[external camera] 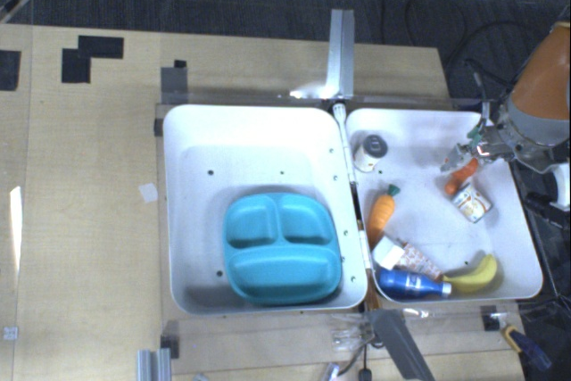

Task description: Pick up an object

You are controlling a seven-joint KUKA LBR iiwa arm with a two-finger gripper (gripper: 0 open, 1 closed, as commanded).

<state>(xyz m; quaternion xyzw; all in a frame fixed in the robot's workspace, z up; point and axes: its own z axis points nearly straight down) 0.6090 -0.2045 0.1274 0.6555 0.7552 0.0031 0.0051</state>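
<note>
Right bin (pixel 526 277): small orange object (pixel 458 178) at the gripper (pixel 470 154), near the far right wall; whether the gripper grips it cannot be told. Counted: one carrot (pixel 382 217), one banana (pixel 475 275), one blue bottle (pixel 409 284), one jar (pixel 471 204), one cup (pixel 369 149). Left bin (pixel 192 147): one blue tray (pixel 281 247). Arm (pixel 542 98) enters from the right, wrist low over the bin.

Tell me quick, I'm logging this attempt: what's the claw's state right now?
Claw: over the right bin, right at a small orange object; whether it is open, closed or gripping cannot be told.
</note>
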